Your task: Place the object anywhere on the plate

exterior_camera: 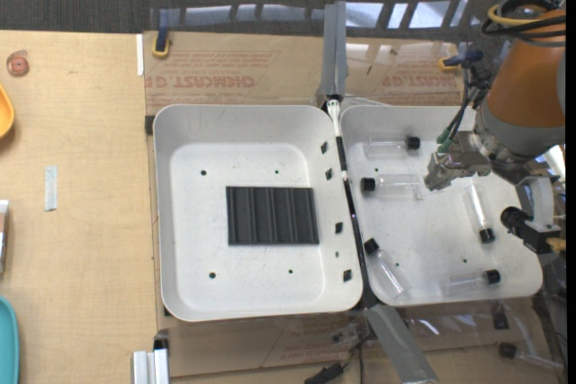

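Gripper (443, 168): poised over right bin (513, 283) of scattered tubes (387, 184), likely picking; grip state unclear. Ribbed plate (272, 215) awaits.

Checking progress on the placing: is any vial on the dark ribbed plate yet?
No. The dark ribbed plate carries nothing; the vials all lie in the right bin.
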Robot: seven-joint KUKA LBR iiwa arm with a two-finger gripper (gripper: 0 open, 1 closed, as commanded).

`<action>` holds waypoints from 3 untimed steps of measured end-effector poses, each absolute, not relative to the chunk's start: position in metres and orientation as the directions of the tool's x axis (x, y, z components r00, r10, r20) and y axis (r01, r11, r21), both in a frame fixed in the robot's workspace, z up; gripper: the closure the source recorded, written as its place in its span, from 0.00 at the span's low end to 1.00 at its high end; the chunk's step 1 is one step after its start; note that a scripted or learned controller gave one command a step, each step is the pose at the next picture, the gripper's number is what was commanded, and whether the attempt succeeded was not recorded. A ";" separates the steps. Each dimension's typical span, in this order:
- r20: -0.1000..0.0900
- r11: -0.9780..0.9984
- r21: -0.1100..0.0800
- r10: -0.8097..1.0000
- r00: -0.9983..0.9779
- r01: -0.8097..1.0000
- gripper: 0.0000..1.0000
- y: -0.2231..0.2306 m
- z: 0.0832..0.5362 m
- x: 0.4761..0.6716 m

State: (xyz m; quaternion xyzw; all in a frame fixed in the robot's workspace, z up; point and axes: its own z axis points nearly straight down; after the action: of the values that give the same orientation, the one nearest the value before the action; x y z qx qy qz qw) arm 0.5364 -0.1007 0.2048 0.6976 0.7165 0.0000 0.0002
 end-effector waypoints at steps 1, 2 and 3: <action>-0.002 -0.030 -0.002 1.000 0.030 1.000 1.00 -0.041 0.240 0.613; -0.003 -0.226 -0.002 0.974 0.226 0.974 1.00 0.010 0.306 0.651; -0.006 -0.616 -0.003 0.788 0.616 0.788 1.00 0.060 0.294 0.586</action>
State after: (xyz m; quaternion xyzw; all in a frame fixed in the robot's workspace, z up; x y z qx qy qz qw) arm 0.5861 0.0598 0.2941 0.8989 0.4381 -0.0032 0.0001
